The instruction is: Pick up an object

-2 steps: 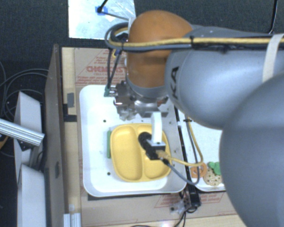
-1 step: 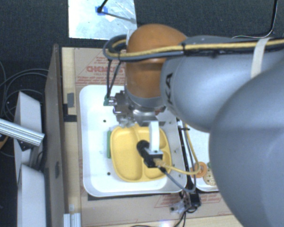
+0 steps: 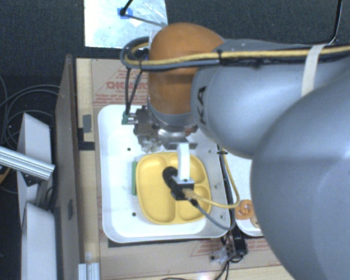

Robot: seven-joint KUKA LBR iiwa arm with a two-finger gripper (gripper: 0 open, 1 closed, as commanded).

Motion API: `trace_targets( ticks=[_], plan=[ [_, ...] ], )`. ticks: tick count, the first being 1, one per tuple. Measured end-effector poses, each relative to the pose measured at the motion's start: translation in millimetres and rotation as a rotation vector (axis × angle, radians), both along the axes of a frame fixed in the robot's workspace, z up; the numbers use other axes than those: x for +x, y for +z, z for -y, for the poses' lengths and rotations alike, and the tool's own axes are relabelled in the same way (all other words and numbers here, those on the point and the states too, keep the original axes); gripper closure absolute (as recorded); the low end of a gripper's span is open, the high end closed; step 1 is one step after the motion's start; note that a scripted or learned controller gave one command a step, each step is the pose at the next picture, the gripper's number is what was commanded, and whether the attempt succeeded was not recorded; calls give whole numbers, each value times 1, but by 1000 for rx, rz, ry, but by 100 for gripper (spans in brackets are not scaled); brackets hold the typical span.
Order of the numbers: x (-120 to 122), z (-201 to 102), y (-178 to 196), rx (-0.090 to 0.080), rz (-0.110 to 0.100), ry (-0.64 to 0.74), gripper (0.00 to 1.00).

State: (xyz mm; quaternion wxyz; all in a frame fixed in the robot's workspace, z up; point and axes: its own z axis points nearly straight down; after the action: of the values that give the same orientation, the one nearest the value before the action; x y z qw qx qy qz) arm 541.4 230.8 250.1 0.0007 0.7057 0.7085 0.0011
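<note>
The yellow plate [image 3: 154, 198] lies in the left bin [image 3: 114, 174] under the arm [image 3: 181, 92], I cannot tell if the jaws are apart or together, and they could slip off its wide smooth rim or bump the green thing [image 3: 133, 177] beside it.

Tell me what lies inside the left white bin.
In the left white bin, a yellow dish lies on the floor, with a thin green thing along its left edge. The arm covers the bin's far end, so anything there is hidden.
</note>
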Motion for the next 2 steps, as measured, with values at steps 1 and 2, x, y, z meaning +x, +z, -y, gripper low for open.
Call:
trace_targets(
  ticks=[1, 2],
  plan=[
    [16, -1, -18, -1, -1, -2, 100],
    [16, -1, -6, 0, 1, 5, 100]
  ],
)
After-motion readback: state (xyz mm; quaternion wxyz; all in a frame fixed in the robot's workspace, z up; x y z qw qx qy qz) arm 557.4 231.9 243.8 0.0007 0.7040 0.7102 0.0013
